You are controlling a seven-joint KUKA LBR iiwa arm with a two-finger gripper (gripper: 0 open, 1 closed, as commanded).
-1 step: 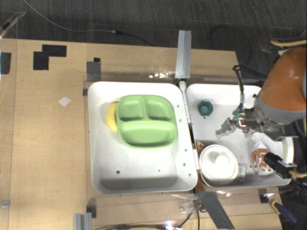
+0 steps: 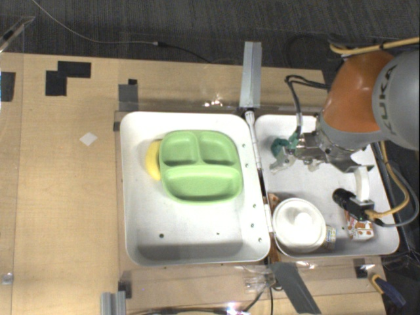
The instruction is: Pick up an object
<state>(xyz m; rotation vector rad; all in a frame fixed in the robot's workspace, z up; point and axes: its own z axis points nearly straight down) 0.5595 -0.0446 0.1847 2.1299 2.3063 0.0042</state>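
Right bin, gripper over it, possibly empty

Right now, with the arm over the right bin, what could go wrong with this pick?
The gripper sits at a small teal object near the right bin's far left corner, so a closing grasp may pinch only its edge and slip. The white bowl lies close below, so a descent or sweep could nudge it.

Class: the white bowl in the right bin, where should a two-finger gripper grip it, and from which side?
Probably the white bowl is best taken by its rim, from straight above: it sits upright, mouth open, crowded against the right bin wall, leaving little side access.
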